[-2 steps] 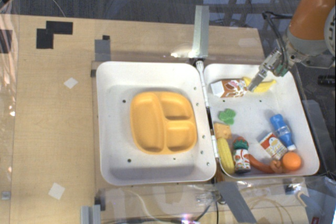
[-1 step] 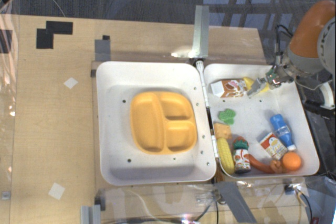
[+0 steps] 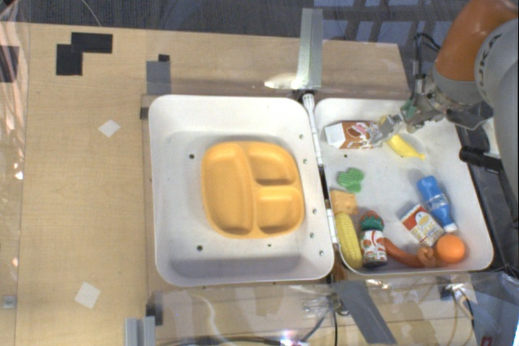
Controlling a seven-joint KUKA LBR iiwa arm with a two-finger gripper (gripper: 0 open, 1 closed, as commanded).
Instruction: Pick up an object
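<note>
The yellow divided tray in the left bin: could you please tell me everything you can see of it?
The yellow divided tray looks like smooth moulded plastic, squarish with rounded corners. It has three compartments: one long one down its left side and two smaller ones stacked on its right. It lies flat, right way up, near the middle of the left bin, turned slightly against the bin's edges. Only the bin floor touches it. No item shows in its compartments.
</note>
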